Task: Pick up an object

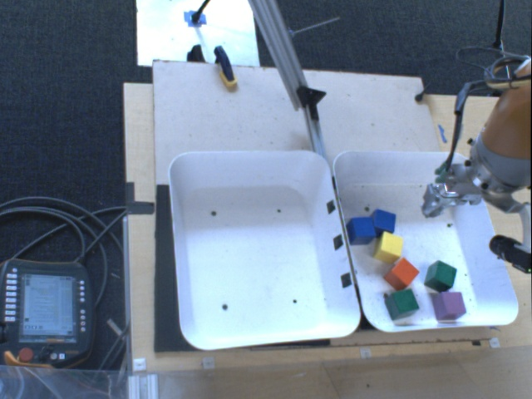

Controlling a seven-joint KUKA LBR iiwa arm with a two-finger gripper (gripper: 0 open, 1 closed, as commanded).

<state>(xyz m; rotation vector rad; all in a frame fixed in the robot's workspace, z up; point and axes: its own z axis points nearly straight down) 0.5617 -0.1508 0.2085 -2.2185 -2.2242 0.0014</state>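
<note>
The small blue cube (383, 220) in the right white bin (486, 306) lies just left of and below the gripper (434, 203), nearest of the blocks; whether the gripper is parted I cannot tell.

a pale wooden surface (249, 106) sits on dark carpeted floor (66, 73). a control pendant (46, 310) with a lit screen lies on the floor at lower left, black cables (75, 219) looping beside it. a bright white sheet (170, 19) lies beyond the far edge.
</note>
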